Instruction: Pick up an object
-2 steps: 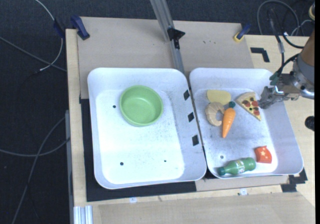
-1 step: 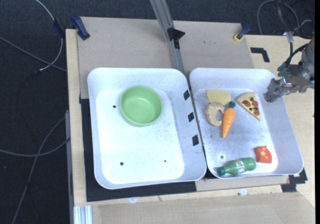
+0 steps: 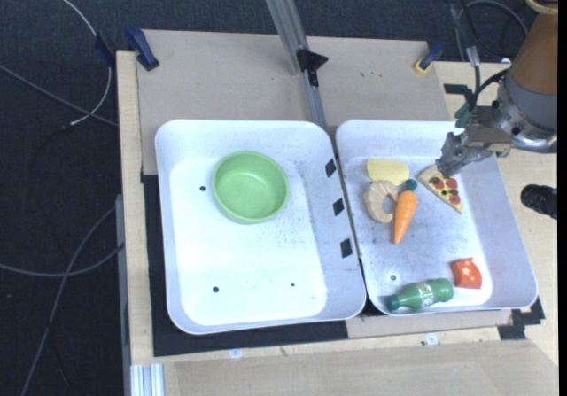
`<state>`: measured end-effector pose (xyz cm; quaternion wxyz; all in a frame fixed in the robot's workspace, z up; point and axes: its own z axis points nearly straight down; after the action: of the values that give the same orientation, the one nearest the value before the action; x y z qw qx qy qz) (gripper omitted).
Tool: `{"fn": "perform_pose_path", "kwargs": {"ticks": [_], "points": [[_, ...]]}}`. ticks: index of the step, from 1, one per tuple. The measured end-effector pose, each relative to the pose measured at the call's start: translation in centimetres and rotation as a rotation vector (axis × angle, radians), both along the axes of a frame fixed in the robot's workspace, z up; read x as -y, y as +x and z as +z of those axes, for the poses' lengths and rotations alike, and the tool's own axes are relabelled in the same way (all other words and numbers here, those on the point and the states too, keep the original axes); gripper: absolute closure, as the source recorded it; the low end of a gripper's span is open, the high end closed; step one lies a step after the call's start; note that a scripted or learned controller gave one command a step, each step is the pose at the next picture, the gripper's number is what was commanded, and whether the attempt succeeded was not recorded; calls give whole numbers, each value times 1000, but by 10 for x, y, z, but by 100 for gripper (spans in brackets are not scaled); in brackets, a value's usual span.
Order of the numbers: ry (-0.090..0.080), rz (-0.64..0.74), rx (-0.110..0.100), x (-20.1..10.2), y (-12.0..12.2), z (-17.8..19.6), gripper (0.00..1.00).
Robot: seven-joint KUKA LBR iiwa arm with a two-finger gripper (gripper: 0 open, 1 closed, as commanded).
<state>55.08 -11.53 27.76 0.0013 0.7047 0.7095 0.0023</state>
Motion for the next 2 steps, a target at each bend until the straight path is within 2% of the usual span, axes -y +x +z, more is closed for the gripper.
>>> {"fn": "perform_pose_path", "kwargs": {"ticks": [1, 2], "points": [[3, -1, -10, -53, 13, -12, 100], [3, 0, -11, -115, 17, -15, 100]]}}
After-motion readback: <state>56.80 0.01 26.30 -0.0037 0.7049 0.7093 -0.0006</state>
